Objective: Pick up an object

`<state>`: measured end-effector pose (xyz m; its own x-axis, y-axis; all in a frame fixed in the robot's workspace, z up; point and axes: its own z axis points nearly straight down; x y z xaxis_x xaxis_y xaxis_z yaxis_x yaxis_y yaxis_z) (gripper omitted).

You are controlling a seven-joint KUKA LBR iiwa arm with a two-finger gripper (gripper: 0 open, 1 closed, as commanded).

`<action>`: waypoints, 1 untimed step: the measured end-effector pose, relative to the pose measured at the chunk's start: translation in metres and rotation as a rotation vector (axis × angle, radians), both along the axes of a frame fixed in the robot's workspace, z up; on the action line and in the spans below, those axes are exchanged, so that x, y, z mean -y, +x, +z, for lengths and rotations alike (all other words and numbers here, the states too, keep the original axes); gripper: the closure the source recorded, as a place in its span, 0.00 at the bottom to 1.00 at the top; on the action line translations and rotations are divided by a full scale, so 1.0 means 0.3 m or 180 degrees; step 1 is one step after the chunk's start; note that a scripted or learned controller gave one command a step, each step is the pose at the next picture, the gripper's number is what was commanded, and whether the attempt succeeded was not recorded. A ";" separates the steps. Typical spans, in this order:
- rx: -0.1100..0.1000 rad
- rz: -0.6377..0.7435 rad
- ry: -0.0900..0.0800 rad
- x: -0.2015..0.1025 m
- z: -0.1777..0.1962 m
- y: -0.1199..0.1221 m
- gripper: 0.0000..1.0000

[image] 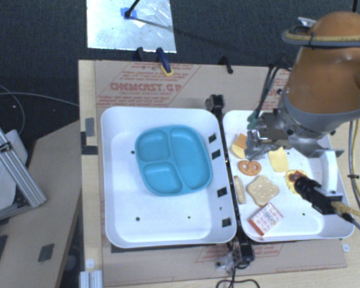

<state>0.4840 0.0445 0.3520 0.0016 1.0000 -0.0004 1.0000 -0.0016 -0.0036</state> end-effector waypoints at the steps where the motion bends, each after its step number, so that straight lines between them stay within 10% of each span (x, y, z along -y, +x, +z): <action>1: 0.0017 0.0014 0.0001 -0.005 0.004 0.009 0.00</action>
